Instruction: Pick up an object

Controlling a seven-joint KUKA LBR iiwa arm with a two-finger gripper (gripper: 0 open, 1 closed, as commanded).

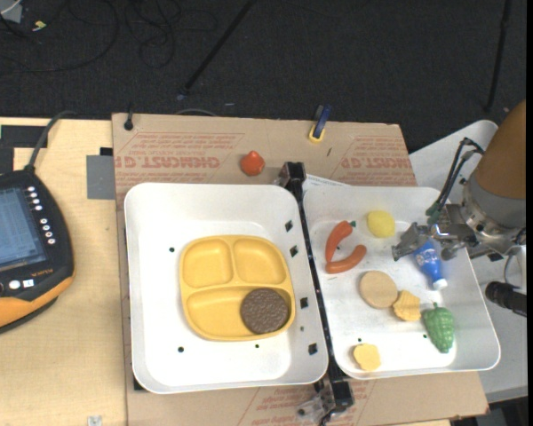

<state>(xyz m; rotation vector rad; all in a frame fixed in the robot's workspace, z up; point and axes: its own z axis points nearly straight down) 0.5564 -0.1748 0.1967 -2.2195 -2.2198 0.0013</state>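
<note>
My gripper (431, 240) hangs over the right part of the right bin (480, 349), open, its dark fingers spread wide. A small blue tube with a white end (432, 266) lies just beneath it, between the spread fingers and pointing toward the front. I cannot tell whether the fingers touch it. Left of the gripper are a yellow lemon-like piece (381, 224) and two red-orange sausages (343, 247). In front of it lie a tan round disc (377, 288), an orange-yellow chunk (408, 306), a green leafy piece (440, 327) and a small yellow piece (367, 357).
The left bin (151, 238) bears a yellow divided plate (218, 273) with a brown round cookie (265, 310) in its front right compartment. An orange ball (252, 162) sits on the cardboard behind the bins. A control tablet (18, 247) lies at far left.
</note>
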